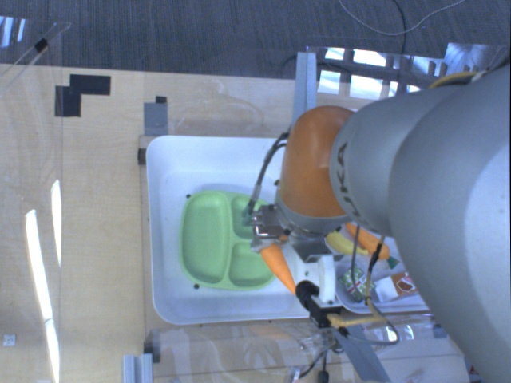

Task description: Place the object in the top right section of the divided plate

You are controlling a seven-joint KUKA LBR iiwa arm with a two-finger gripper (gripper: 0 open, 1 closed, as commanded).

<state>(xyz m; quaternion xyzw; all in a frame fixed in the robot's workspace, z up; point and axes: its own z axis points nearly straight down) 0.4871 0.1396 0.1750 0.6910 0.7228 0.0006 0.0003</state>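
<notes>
my arm (pixel 431 198) comes in from the right and covers most of that side, grey casing big in the foreground, orange band (pixel 315 162) bulging above the wrist. wrist sits over the right edge of the green divided plate (pixel 209 238), over the seam between the two white bins. black cables loop off the wrist on the plate side.

gripper (pixel 263 228) is down low at the plate's right side, metal hardware just showing under the orange band. can't tell if it's open or closed, the wrist blocks it.

orange carrot (pixel 279 266), tapered, lies at a slant just below the gripper hardware, its upper end touching or right under it, beside the plate's lower right compartment. whether it's actually gripped i can't tell.

plate lies in the left bin (pixel 164 214), one long compartment on the left, two smaller ones on the right. top right compartment is partly hidden by my wrist.

right bin (pixel 363 298) mostly under my arm: something yellow (pixel 347 244), another orange piece (pixel 371 242), a printed wrapper or packet (pixel 399 284), print too small to read.

letters on my grey casing (pixel 342 174) are foreshortened, unreadable.
</notes>
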